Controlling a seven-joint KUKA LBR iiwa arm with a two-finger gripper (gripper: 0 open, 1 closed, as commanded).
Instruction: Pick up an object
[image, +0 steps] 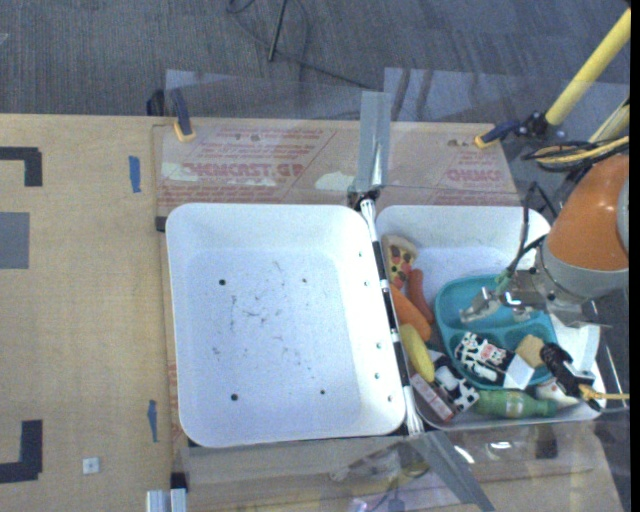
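I see the hand (492, 303) over the teal bowl (462, 300) in the right bin (450, 222), w/ clutter beside it; can't tell if it's spread or pinching. Left bin (200, 240) bare.

objects (480, 360) in right bin (450, 225), beside left bin (270, 225)
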